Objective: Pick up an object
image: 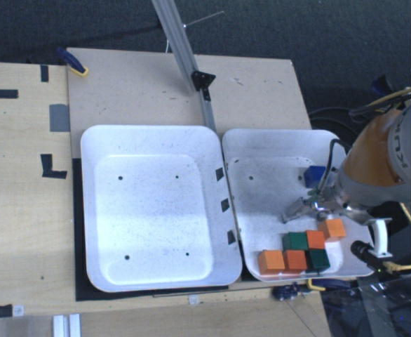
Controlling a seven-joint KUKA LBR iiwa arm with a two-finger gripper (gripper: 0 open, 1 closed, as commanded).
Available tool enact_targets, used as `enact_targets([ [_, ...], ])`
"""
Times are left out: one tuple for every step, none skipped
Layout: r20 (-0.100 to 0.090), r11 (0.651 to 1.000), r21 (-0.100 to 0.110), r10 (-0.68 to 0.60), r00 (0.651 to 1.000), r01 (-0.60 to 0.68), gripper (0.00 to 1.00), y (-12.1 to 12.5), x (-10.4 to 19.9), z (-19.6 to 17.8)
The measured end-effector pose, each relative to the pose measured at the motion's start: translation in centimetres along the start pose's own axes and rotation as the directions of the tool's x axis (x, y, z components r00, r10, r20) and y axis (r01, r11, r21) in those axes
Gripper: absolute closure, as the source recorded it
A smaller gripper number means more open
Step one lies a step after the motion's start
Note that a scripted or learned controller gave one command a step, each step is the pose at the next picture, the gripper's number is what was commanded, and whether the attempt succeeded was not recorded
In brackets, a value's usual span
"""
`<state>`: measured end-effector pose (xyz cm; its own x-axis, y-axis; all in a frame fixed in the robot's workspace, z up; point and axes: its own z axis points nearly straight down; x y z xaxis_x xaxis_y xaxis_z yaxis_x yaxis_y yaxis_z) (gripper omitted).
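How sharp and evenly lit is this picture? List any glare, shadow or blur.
Camera view: light is soft and even; the left bin has a mildly bright floor, no hard glare; faint shadow lies under the gripper in the right bin; the whole frame is slightly soft, and the blocks have fuzzy edges.

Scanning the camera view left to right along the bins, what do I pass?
Left bin → right bin → orange block at the near wall → end effector over the right bin → small orange block by the far right wall.
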<state>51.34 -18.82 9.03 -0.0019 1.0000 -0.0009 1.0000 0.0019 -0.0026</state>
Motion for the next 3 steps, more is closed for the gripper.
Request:
enact_targets([
  [-0.003, 1.0, 0.001, -0.001, 1.0, 0.001, 1.0, 0.0, 0.1, -1.1],
  [0.001, 1.0, -0.007, 0.0, 1.0, 0.0, 1.0, -0.1, 0.1, -7.4],
  [0.001, 1.0, -0.008, -0.001, 1.0, 0.001, 1.0, -0.2, 0.5, -13.6],
])
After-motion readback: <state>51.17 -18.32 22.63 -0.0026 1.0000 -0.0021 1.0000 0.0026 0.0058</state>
